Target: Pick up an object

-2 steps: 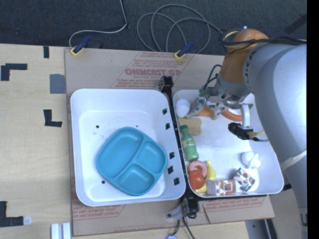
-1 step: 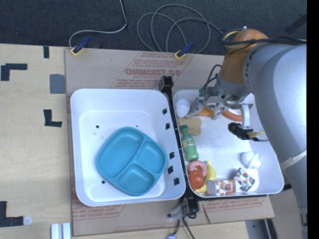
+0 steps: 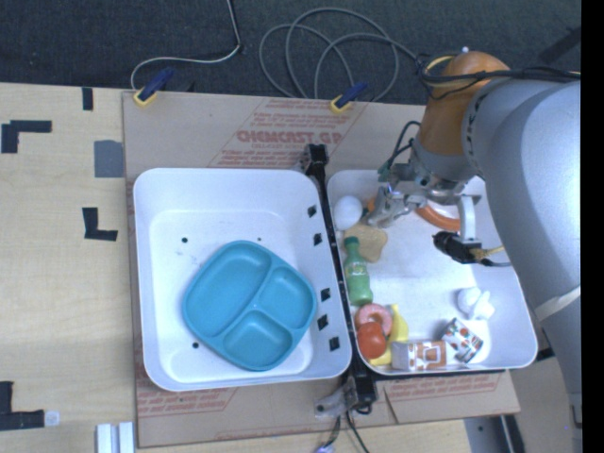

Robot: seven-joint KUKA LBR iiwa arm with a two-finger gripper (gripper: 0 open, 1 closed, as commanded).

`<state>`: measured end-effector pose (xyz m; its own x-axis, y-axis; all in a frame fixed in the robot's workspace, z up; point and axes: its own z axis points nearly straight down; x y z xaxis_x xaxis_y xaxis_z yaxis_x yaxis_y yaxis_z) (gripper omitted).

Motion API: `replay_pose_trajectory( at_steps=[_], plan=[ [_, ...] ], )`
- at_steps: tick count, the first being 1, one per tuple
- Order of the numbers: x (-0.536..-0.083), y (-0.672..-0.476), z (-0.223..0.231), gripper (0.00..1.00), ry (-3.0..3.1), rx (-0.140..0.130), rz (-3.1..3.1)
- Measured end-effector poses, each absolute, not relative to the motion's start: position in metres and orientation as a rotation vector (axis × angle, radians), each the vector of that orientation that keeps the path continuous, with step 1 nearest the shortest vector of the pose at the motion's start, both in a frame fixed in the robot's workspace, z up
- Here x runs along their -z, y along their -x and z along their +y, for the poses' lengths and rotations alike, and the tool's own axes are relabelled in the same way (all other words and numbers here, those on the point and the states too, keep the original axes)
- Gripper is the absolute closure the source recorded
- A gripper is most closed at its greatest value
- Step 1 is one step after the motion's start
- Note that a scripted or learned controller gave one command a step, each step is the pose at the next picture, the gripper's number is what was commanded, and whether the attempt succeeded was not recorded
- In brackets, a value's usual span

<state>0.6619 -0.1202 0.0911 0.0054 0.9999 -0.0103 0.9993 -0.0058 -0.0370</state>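
Note:
My gripper (image 3: 385,208) hangs over the back left part of the right bin (image 3: 514,295), reaching in from the right. Just left of it lies a white egg-shaped ball (image 3: 348,210). A tan bread-like piece (image 3: 373,243) sits right below it, and an orange carrot-like piece (image 3: 440,216) lies at its right side. A green bottle (image 3: 357,274) lies along the bin's left wall. Nothing can be seen held between the fingers.
The right bin's front holds a pink donut (image 3: 375,314), a red tomato (image 3: 373,344), a yellow banana (image 3: 399,326), a small printed carton (image 3: 436,351) and a white crumpled piece (image 3: 472,301). A blue divided plate (image 3: 249,303) lies in the left bin (image 3: 156,192).

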Motion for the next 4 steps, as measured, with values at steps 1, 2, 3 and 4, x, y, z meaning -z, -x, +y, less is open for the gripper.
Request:
replay_pose_trajectory(
  at_steps=[1, 2, 3, 4],
  plan=[
    [-0.105, -0.598, -0.148, 1.0, 2.222, -0.01, -2.213],
    [-0.104, -0.601, -0.145, 0.0, 2.218, -0.005, -2.219],
    [-0.085, -0.66, -0.11, 0.0, 2.191, -0.064, -2.212],
    [-0.083, -0.664, -0.154, 0.0, 2.197, -0.022, -2.203]
  ],
)
